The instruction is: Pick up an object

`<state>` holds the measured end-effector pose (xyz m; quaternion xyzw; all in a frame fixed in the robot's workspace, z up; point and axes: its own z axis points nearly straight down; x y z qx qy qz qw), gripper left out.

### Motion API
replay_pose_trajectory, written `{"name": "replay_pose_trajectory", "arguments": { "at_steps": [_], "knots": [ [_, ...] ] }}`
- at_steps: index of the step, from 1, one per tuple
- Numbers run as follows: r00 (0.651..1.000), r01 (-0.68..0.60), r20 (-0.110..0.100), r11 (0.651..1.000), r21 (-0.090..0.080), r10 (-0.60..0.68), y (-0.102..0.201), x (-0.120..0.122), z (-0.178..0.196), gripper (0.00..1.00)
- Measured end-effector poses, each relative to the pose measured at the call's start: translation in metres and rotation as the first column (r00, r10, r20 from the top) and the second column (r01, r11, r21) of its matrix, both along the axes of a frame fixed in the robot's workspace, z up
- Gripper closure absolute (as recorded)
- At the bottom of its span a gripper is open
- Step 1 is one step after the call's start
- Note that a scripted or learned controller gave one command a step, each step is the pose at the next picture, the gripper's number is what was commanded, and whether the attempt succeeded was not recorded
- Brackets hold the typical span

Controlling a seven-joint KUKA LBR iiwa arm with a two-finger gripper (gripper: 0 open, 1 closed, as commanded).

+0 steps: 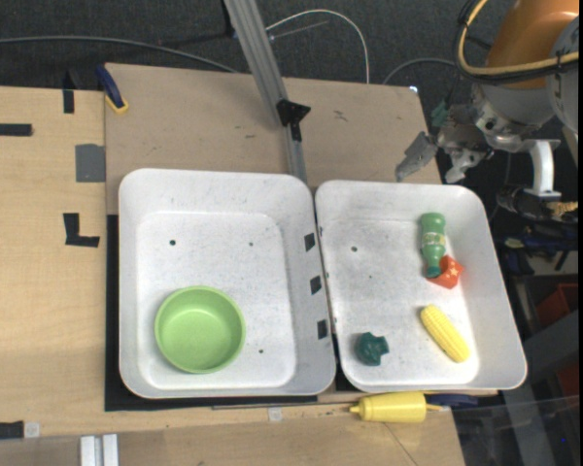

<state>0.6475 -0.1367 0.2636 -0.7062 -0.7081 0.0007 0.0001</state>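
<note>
The right bin holds a green bottle-shaped toy with a small red piece touching its near end. A yellow corn cob lies nearer the front, and a small dark green object sits to its left. In the left bin a light green bowl rests at the front left. My gripper hangs above the back edge of the right bin, well above the toys. Its two fingers stand apart, open, with nothing between them.
A yellow squeeze bottle lies on the bench just outside the right bin's front edge. A grey metal pole slants up from between the bins at the back. Cables run behind the bench.
</note>
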Motion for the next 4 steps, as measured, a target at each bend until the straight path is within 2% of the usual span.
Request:
{"name": "replay_pose_trajectory", "arguments": {
  "at_steps": [1,4],
  "knots": [
    [1.000,0.000,0.000,1.000,0.000,0.000,0.000,0.000,0.000,0.00],
    [1.000,0.001,-0.005,1.000,0.000,-0.001,0.009,-0.003,-0.134,0.00]
  ]
}}
